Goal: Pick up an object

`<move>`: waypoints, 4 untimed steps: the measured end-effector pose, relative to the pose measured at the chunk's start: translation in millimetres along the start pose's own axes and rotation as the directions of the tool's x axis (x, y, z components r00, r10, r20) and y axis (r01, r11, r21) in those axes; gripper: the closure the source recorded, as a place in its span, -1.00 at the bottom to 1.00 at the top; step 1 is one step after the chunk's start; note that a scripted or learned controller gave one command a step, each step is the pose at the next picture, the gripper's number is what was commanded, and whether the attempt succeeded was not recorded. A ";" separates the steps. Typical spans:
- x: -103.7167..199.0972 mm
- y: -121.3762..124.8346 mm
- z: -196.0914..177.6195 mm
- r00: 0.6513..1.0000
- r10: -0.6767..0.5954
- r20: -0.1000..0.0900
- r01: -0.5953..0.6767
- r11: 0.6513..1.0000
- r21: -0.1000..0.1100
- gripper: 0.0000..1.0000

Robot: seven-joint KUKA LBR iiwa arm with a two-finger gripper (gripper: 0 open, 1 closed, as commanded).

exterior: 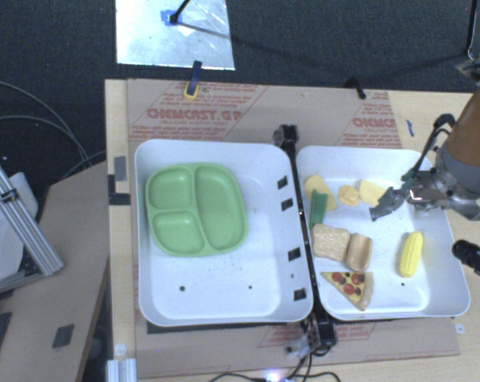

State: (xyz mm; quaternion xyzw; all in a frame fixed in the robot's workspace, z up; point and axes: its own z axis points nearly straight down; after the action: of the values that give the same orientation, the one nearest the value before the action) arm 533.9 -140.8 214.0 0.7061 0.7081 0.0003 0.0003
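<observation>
Two white bins sit side by side as the KUKA arm (470,153) reaches in from the right, its gripper (385,205) low over the right bin (442,293); whether it is open or closed cannot be told. Just beside its tip lie yellow cheese pieces (361,193). Nearer the camera, a corn cob (411,254) stands lengthwise, roughly upright in frame.

The pincer (385,204) hangs low over the right bin (442,297). Cheese (372,191) lies just beside it, corn (411,254) below, bread (330,243) and pizza (349,285) further left.
</observation>
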 end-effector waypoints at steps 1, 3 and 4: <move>6.0 -49.0 134.8 1.000 0.003 -0.001 -0.003 1.000 0.002 -1.00; 57.5 39.9 106.7 1.000 -0.005 0.000 0.005 1.000 -0.006 -1.00; 55.6 38.2 97.3 1.000 -0.002 0.000 0.002 1.000 -0.004 1.00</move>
State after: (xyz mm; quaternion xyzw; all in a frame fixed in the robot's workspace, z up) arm 572.1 -85.1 116.7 0.7055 0.7087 0.0016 0.0019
